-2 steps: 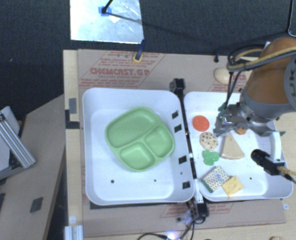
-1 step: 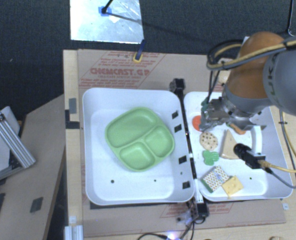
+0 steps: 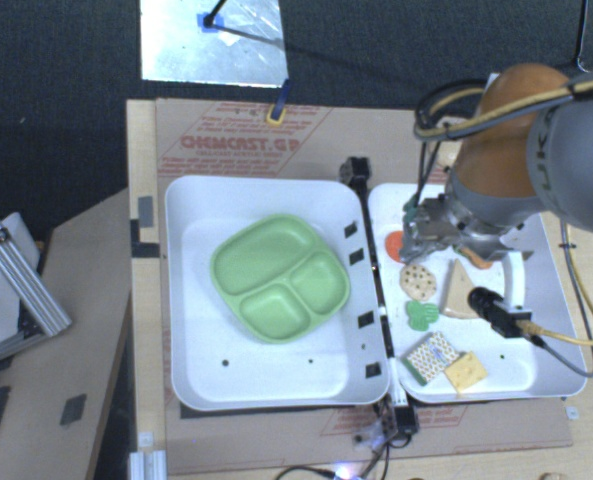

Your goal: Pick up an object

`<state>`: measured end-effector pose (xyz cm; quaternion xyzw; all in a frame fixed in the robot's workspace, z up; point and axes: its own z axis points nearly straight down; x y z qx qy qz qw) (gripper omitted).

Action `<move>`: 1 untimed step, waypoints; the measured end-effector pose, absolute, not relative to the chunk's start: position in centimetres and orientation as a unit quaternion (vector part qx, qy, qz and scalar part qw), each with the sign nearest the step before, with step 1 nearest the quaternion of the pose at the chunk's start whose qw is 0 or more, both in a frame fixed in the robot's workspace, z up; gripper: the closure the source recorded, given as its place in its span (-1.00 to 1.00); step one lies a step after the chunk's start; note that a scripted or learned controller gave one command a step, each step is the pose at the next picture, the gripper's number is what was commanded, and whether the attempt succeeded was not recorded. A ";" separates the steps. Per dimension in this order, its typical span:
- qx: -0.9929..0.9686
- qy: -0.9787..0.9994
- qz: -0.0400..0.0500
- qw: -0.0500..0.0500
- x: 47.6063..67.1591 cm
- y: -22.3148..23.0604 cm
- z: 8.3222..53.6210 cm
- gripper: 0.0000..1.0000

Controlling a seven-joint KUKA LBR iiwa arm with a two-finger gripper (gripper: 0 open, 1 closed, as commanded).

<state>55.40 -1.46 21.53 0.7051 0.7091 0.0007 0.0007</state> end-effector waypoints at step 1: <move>0.705 0.710 0.001 0.001 56.0 -1.1 23.5 1.00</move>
